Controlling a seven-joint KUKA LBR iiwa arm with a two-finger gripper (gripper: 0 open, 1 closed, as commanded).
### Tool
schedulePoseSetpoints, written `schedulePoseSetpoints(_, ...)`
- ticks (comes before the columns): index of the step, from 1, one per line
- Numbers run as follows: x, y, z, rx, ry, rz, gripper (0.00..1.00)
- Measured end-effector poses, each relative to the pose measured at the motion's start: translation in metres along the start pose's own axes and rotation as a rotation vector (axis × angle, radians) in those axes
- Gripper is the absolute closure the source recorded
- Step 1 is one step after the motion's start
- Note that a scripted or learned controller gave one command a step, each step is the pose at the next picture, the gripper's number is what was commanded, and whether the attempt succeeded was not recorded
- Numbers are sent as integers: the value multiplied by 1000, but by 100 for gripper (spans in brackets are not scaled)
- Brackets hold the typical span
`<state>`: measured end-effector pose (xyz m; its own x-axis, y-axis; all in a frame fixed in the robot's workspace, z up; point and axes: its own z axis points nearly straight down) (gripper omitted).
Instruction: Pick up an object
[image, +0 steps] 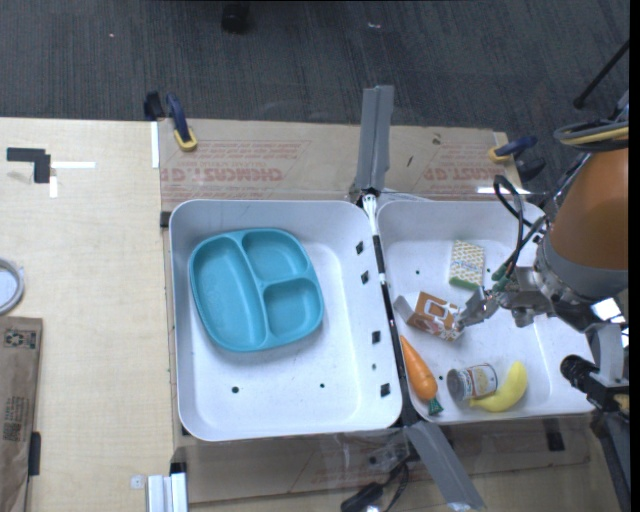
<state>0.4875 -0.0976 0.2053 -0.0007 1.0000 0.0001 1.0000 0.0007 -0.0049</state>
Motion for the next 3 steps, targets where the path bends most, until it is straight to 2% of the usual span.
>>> schedulePoseSetpoints(1,-61,-10,114,-2,1,113,0)
schedulePoseSetpoints(2,-94,70,114,-3,0,171,0)
schedulePoseSetpoints(3,-95,70,105,-3,-1,173,100)
